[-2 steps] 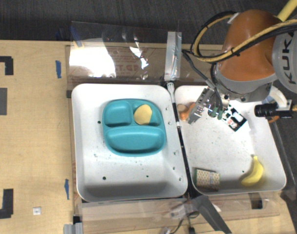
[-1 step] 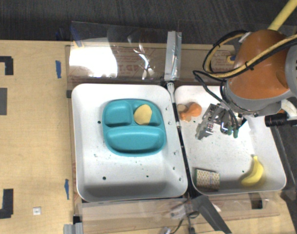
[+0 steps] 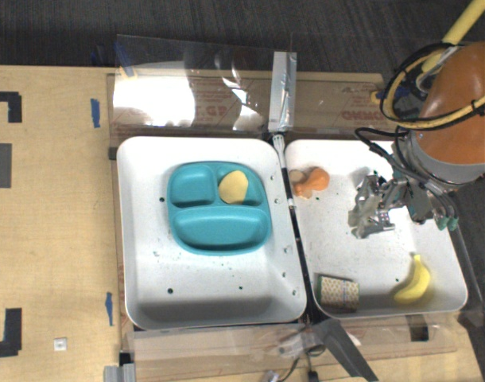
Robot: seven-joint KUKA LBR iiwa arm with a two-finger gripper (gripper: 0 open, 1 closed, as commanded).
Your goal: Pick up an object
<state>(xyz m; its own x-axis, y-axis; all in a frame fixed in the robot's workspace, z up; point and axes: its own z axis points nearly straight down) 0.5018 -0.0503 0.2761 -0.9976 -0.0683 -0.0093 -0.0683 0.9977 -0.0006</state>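
My gripper [image 3: 371, 211] hangs over the middle of the right bin [image 3: 338, 245], reaching in from the right. An orange toy [image 3: 310, 181] lies at that bin's back left corner. A yellow banana [image 3: 414, 281] rests near its front right corner. A small patterned roll [image 3: 338, 290] sits at the front left. In the left bin [image 3: 139, 269] a teal divided plate [image 3: 219, 208] holds a yellow lemon-like piece [image 3: 233, 186] in its upper right compartment. Nothing shows between the gripper's tips.
A clear plastic sheet [image 3: 195, 94] and a metal strip [image 3: 281, 94] lie behind the bins. Yellow and black cables [image 3: 421, 78] loop around the arm's orange band [image 3: 461, 106] at the right. Tan bench surface [image 3: 48, 213] extends to the left.
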